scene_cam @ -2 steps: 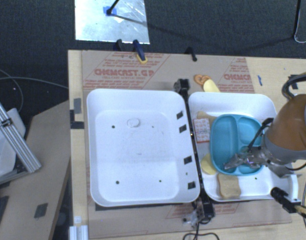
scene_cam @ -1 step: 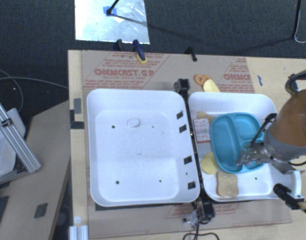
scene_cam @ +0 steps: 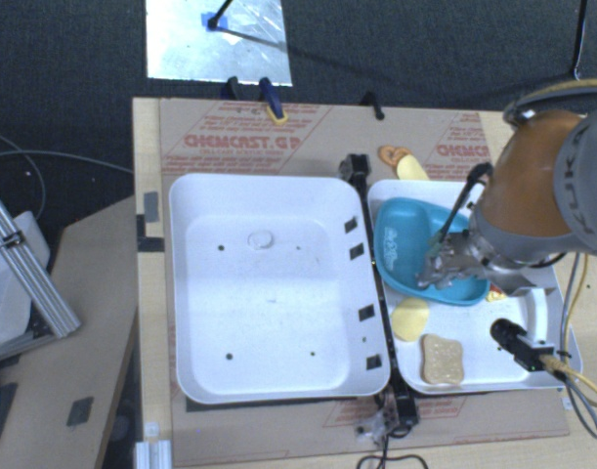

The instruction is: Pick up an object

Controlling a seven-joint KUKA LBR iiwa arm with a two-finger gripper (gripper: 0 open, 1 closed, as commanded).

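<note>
End effector (scene_cam: 443, 270) positioned over a blue dish (scene_cam: 410, 247).
Its state cannot be told; the dish is seen in the right bin (scene_cam: 493, 369).

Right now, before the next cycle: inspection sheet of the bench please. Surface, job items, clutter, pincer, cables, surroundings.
Surface: cardboard-covered bench bearing the left bin and the right bin, side by side.
Job's things: blue dish, tilted, in the right bin; pale yellow piece and toast-like piece near its front; another yellow piece at the far rim.
Clutter: small orange item on the cardboard behind the right bin.
Pincer: pincer low over the blue dish; grasp state cannot be judged.
Cables: yellow cable at the right; dark cable on the floor at the left.
Surroundings: dark carpet, shiny sheet, metal frame.
</note>
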